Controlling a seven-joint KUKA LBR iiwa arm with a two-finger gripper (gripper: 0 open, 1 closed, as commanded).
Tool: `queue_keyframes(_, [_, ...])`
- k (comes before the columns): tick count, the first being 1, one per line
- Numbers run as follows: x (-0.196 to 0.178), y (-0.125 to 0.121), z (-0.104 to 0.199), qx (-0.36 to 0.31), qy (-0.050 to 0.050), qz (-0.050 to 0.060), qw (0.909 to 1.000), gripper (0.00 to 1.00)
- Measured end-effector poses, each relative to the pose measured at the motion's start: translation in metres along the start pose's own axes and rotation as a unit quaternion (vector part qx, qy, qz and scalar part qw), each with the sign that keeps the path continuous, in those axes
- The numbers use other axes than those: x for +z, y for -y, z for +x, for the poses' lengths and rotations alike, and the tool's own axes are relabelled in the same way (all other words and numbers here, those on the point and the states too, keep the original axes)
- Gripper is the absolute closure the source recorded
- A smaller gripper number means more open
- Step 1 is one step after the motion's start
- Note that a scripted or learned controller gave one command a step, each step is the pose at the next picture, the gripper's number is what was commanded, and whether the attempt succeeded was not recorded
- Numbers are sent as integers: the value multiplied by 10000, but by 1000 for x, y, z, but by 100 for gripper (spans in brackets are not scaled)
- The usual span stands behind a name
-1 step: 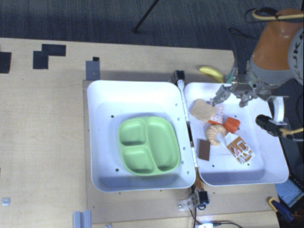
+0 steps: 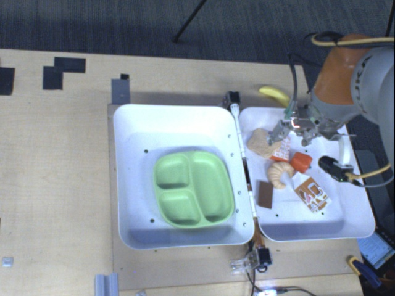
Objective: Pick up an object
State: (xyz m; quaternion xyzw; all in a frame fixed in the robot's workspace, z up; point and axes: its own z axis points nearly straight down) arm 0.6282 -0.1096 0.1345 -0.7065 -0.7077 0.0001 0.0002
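On the far left the wooden bench (image 2: 55, 165) lies bare apart from a few dark blocks (image 2: 62, 71) near its far edge. Next comes the left bin (image 2: 133, 134), and in its hollow sits a green divided plate (image 2: 192, 189) with three compartments, lying flat.

Across the ridge between the bins, the right bin (image 2: 352, 217) holds the things I could pick. Nearest the ridge lies a flat brown rectangle (image 2: 265, 195), and above it a pale tan lump (image 2: 262, 143) rests toward the far left corner. A croissant (image 2: 281, 174) lies between them, just right of the brown piece. An orange-red block (image 2: 301, 161) sits touching the croissant's upper right, and a small printed packet (image 2: 312, 195) lies below that, tilted. A yellow banana (image 2: 274, 94) rests on the far rim, outside the bin's floor.

My gripper (image 2: 289, 132) hangs over the far part of the right bin, just beside the tan lump and above the croissant and orange-red block. Whether it is spread or closed, I cannot tell; nothing shows plainly within it. My grey arm with its orange band (image 2: 336, 79) reaches in from the right.
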Motion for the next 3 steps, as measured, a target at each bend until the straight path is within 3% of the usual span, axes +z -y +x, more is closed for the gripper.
queue_keyframes(1, [48, 62, 4, -3, 2, -28, 10000, 0])
queue_keyframes(2, [37, 61, 4, -6, 3, -51, 10000, 100])
queue_keyframes(3, [-50, 87, 91, -17, -6, -18, 10000, 100])
